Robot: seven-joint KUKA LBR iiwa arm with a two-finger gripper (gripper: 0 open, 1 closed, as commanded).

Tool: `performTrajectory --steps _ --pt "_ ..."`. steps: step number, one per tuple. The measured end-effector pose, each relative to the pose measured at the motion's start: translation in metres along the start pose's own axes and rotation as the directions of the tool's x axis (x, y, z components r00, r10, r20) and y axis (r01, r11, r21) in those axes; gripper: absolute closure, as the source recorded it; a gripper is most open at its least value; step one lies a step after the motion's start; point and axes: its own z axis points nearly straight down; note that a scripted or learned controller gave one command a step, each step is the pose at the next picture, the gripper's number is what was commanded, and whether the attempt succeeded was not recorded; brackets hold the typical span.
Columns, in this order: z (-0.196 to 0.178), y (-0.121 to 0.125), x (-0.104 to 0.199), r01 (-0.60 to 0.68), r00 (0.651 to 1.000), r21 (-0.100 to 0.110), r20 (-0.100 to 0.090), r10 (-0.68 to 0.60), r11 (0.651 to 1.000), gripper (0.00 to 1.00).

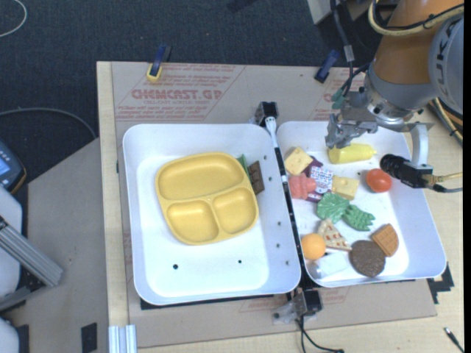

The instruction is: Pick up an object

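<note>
My gripper (341,137) hangs low at the far end of the right bin (423,226), right at the left end of a yellow banana-shaped toy (356,153). It looks to be touching the toy, but I cannot make out whether it grips it. Close by in the same bin lie a cheese wedge (297,160), a purple packet (321,173), a pink piece (302,188), a pale yellow block (344,187) and a red tomato (378,180).
Nearer the front of the right bin lie green leaves (344,210), an orange (313,246), a pizza slice (334,236), a brown cookie (366,258) and a waffle (385,239). The left bin (147,256) holds a yellow divided plate (206,197), with a brown piece (255,176) beside it.
</note>
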Motion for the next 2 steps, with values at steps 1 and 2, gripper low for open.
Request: performTrajectory --steps 1,2 --pt "0.019 0.000 0.002 0.000 1.000 0.008 -0.001 0.000 1.000 1.00" --pt "0.018 -0.011 -0.002 -0.002 1.000 0.008 -0.001 0.002 1.000 1.00"
